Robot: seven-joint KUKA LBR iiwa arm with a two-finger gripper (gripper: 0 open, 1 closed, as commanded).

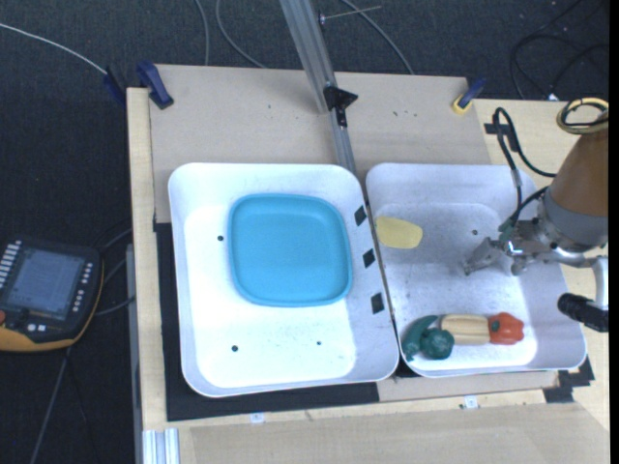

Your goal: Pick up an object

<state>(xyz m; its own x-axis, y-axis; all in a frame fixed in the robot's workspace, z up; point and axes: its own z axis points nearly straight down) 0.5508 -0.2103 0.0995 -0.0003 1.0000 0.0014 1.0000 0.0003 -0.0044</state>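
Gripper over right bin, toward 3 o'clock side, fingers spread open, nothing between them. Yellow object: flat, pale yellow, rounded blob shape, lying on bin floor at 9 o'clock of gripper, well apart, near bin's left wall. Green round object, tan cylinder and red piece in touching row along bin's 6 o'clock edge. Left bin holds blue square plate, central.

Even, bright overhead light, soft faint shadows, mild glare on white bins, slightly soft focus.
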